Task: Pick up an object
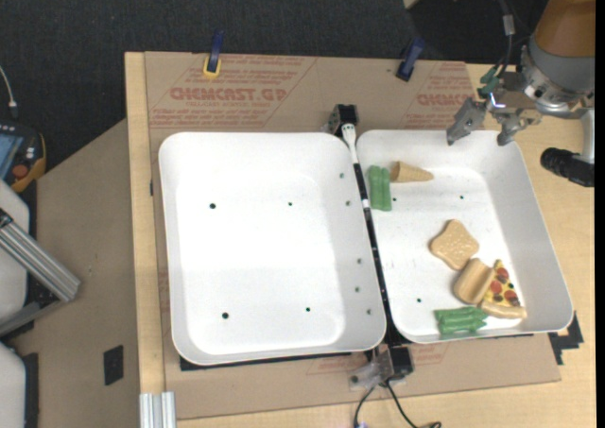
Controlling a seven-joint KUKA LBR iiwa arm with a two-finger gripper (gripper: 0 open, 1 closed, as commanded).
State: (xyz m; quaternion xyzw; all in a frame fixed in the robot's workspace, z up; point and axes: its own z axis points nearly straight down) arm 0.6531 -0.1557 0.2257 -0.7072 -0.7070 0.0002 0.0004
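Hovering spread wide and holding nothing above the right bin's (529, 180) far rim, the end effector (484, 129) should descend squarely over the cone-shaped piece (410, 172) nearest that rim.

Arm (567, 29) cut off at top-right edge above the right bin (529, 192), pizza slice (502, 293) partly tucked behind bread roll (472, 279)

Dark grey carpeted floor (113, 1), brown cardboard sheet (312, 86) over pale wooden bench (586, 228), two blue clamps (216, 43)
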